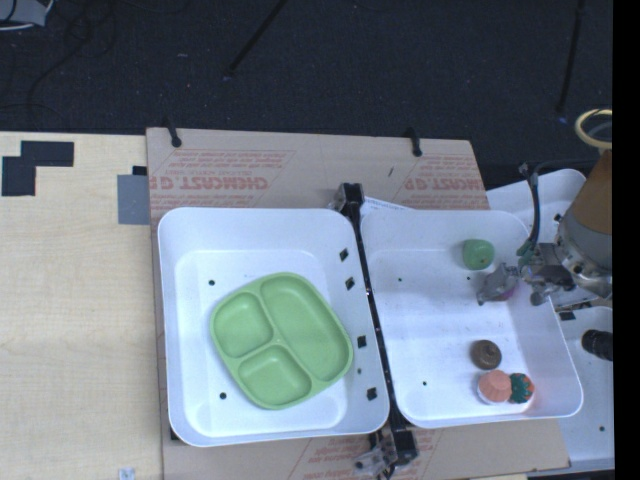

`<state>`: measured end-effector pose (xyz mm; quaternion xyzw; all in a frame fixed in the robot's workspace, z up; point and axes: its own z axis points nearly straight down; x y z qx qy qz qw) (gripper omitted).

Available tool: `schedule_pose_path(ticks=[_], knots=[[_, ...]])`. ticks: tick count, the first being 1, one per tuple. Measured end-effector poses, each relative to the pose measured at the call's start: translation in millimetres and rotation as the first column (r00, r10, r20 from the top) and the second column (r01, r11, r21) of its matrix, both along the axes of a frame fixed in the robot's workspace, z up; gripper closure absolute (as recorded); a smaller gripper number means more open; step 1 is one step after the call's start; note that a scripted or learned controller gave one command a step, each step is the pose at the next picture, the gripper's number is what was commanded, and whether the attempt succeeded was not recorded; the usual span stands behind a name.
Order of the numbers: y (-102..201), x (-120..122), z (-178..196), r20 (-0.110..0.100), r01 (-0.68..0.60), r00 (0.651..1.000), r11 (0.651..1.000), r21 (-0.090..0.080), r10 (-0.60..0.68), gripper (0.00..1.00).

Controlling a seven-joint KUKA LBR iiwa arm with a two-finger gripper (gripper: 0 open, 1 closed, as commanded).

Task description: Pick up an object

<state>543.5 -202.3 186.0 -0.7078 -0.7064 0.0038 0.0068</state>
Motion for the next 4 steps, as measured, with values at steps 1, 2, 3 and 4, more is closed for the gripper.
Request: schedule_pose_path(ticks=[1, 2, 3, 4], knots=[[-0.3, 3.0, 6.5, 0.012, -0.002, 1.000, 1.000, -0.003, 0.002, 0.00], [-1.4, 12.3, -43.1, 0.010, -0.002, 1.000, 1.000, -0.003, 0.002, 0.00], [0.0, 11.5, -96.6, 0.009, -0.002, 1.000, 1.000, -0.002, 0.002, 0.00], [-1.0, 11.9, -83.9, 0.011, 0.000, 1.000, 1.000, -0.002, 0.000, 1.00]])
